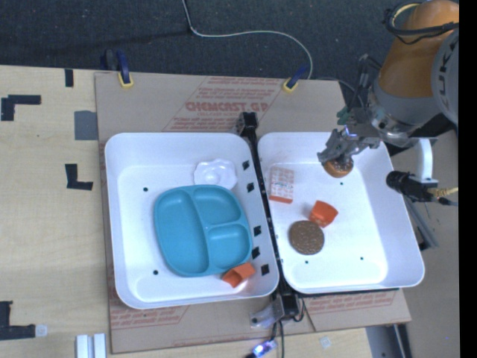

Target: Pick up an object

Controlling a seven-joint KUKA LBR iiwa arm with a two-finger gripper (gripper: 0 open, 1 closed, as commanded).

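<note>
My gripper [337, 157] hangs over the back of the right bin [373, 267], reaching in from the right. A small round brown and orange object [339, 169] sits at its tips, partly covered by the fingers, which are shut on it. Loose in the same bin lie a pink patterned card [281, 183], an orange block [323, 213] and a brown round disc [306, 238]. The left bin [127, 200] holds a blue divided plate [201, 227], a white crumpled piece [215, 173] and an orange piece [238, 275] at the plate's front corner.
The two bins meet along a black-clipped divider [257, 200]. They rest on a cardboard sheet [216, 103] clamped at the back. A black handle [410, 183] juts from the arm over the right bin's right rim.
</note>
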